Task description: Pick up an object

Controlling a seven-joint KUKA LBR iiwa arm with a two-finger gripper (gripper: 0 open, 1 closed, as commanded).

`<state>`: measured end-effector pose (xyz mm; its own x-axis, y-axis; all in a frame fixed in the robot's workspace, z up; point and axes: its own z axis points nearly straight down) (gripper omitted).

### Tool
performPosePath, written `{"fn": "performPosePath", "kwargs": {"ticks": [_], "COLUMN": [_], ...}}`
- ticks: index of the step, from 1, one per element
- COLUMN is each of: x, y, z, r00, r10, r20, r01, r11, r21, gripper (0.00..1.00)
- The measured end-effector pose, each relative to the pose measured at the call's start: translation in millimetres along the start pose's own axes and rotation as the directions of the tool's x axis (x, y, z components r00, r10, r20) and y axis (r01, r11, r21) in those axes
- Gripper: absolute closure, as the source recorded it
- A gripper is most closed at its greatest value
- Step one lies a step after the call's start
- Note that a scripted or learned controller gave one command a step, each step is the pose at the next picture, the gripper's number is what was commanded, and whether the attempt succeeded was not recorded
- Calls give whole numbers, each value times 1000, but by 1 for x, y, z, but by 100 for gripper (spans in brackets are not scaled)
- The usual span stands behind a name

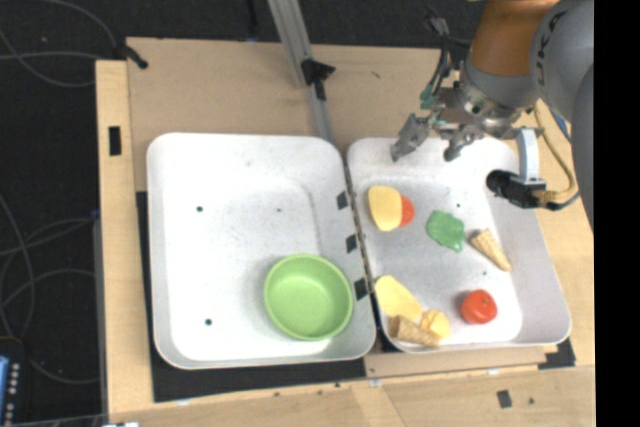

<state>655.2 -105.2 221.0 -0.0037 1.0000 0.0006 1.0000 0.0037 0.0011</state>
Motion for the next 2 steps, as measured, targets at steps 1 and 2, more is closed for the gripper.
{"fn": "performPosePath", "kwargs": {"ticks": [1,2], "x": [0,-9], "y": [0,6], "z": [0,56], "r00": [1000,1000], "r10": [0,5], "r20": [0,4], "r01": [0,-5], "r11": [1000,1000], "r21": [0,5], "gripper": [0,0]}}
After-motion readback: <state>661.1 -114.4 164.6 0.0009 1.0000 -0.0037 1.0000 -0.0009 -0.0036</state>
